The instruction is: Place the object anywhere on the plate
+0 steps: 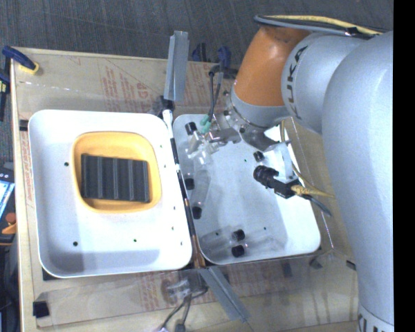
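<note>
Pale wooden table (90,75) with faint red printing across its top, set on dark grey carpet (90,12). Carrying two shallow white bins side by side, touching along their inner edges: left bin (52,241) and right bin (297,237). Blue clamps (19,57) gripping the far left corner.
</note>
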Controlling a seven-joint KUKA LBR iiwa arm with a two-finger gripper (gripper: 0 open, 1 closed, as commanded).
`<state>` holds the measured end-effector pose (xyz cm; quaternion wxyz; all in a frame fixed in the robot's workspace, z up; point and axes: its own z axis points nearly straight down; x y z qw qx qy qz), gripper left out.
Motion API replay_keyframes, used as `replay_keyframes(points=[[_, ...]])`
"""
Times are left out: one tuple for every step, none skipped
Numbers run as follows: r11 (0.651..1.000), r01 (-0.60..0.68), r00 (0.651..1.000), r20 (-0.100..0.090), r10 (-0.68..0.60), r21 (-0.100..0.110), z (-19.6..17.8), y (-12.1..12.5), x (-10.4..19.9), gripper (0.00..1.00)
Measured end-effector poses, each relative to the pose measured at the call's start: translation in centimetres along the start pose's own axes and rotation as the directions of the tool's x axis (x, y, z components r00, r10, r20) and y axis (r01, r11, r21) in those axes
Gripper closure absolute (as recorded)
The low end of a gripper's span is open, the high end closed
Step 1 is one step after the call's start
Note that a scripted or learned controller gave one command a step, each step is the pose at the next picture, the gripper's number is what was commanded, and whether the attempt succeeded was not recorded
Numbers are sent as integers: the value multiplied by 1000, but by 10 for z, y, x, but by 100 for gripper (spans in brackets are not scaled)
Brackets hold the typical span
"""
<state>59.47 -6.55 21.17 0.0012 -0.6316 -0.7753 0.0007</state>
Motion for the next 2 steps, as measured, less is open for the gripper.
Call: replay_keyframes(points=[[992,130,992,0,-130,1,-5,15,73,100],[992,129,992,0,-129,1,-5,15,73,0]])
